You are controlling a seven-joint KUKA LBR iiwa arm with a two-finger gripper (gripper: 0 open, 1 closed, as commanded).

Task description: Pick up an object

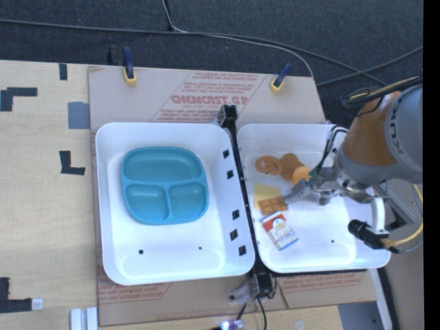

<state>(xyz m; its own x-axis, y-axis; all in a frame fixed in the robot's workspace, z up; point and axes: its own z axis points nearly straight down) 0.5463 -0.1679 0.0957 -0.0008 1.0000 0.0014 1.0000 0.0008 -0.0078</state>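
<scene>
Resting on the worktop (pixel 41 205), a cardboard sheet (pixel 206 95) carries two shallow white bins side by side, clamped at its far edge by two clips. Right bin (pixel 344 253) taken as landmark. Left bin (pixel 110 253) touches its left wall along a black divider and holds a teal sectioned tray (pixel 165 184), lying flat, well apart from the landmark's contents.

Arm (pixel 385 143), grey with an orange band, reaches over the right bin's right wall, wrist low inside it.

Gripper (pixel 297 191) sits near the middle of the right bin, pointing left; whether it is parted or closed, cannot tell, and nothing can be made out in its grasp.

Objects in the right bin's left half: brown toy figure (pixel 278 164) toward the far side, just beside the gripper; yellow-and-brown waffle piece (pixel 269 199) below it, at the gripper tip; small red-and-white carton (pixel 279 230) nearest the front wall, tilted, apart from the gripper.
</scene>
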